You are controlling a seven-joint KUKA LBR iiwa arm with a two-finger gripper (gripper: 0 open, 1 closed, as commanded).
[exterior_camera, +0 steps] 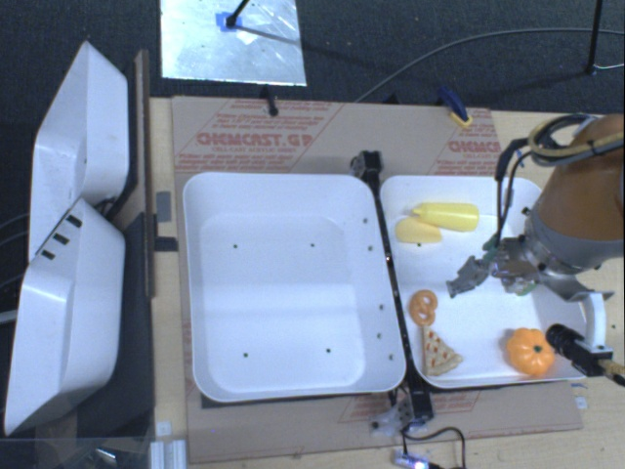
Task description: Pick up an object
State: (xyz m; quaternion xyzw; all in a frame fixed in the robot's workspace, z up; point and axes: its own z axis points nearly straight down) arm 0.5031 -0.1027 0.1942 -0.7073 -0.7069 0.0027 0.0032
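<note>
Camera view: 2 white bins side by side. Right bin [457,191] holds a yellow corn cob [445,215] and yellow slice [418,231] at far left, pretzel [423,307] and pizza slice [439,353] near left, orange pumpkin [530,351] near right. Gripper [471,277] over bin centre, holding nothing; finger spacing cannot be told. Left bin [283,189] beside it

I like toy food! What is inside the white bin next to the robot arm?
The right bin holds two yellow pieces, a pretzel, a pizza slice and an orange pumpkin. The arm covers the bin's right part, so anything beneath it is hidden.
</note>
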